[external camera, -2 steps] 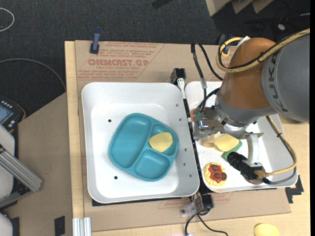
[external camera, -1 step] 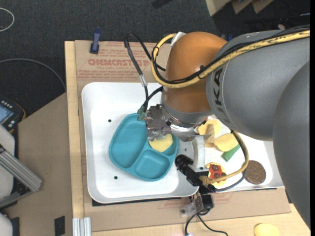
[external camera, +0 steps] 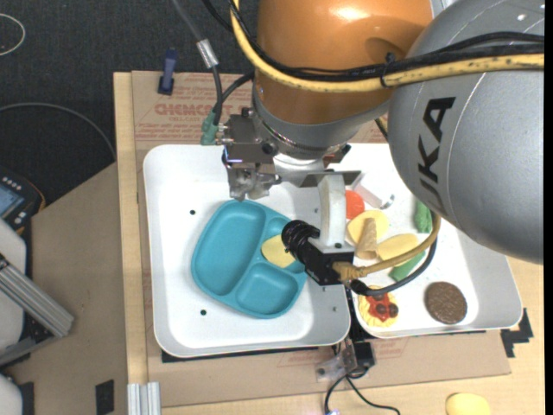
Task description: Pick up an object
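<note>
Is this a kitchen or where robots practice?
Probably a robot lab: a big KUKA arm reaches over two white bins holding a blue divided plate and toy food.

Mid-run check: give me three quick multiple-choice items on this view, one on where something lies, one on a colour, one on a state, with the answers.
1. In which bin does the divided tray lie?
A. the left bin
B. the right bin
C. on the bench outside both bins

2. What colour is that tray?
A. red
B. teal blue
C. black

3. How does the tray rest?
A. flipped upside down
C. stood on edge against the bin wall
B. flat, compartments facing up

Answers:
1. A, since the left bin's white floor shows round it.
2. B, since its whole surface is teal blue.
3. B, since its hollows are open to the camera and a pale yellow piece sits at its right edge.
</note>
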